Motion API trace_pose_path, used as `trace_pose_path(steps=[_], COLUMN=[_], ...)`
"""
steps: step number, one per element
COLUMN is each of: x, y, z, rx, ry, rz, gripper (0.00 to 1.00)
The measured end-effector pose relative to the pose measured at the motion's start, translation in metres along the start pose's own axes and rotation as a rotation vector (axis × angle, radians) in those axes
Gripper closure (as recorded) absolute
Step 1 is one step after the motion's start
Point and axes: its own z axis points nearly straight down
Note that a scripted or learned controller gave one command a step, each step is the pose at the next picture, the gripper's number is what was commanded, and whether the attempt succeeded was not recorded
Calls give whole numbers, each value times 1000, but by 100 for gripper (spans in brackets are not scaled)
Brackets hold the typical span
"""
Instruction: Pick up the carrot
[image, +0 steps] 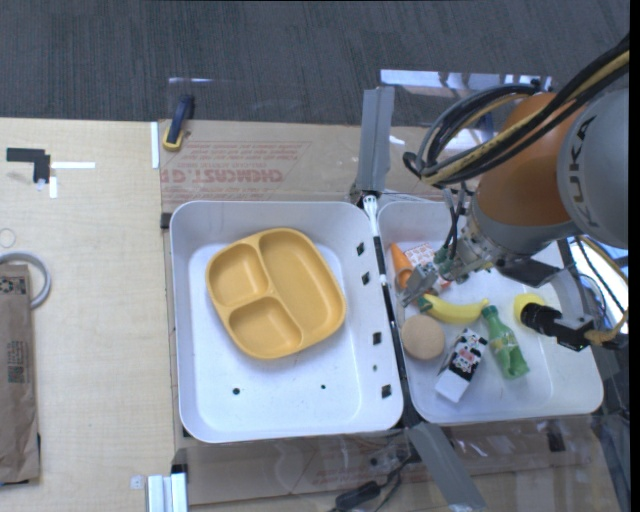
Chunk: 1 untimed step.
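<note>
camera view: hand (432, 272) over carrot (401, 262), grip state unclear; best to straddle its orange body, clear of banana (456, 310).

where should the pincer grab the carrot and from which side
Probably across the carrot's orange body, around its middle, coming straight down from above. It lies flat and narrow in the right bin, close to the left wall, with the banana just beyond its lower end, so a sideways approach looks crowded.
</note>
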Motion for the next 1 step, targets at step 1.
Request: trace_pose_path(steps=[1], x=[-1], y=[-12], z=[0], rx=[0], ry=[1], rz=[-239], gripper=[0])
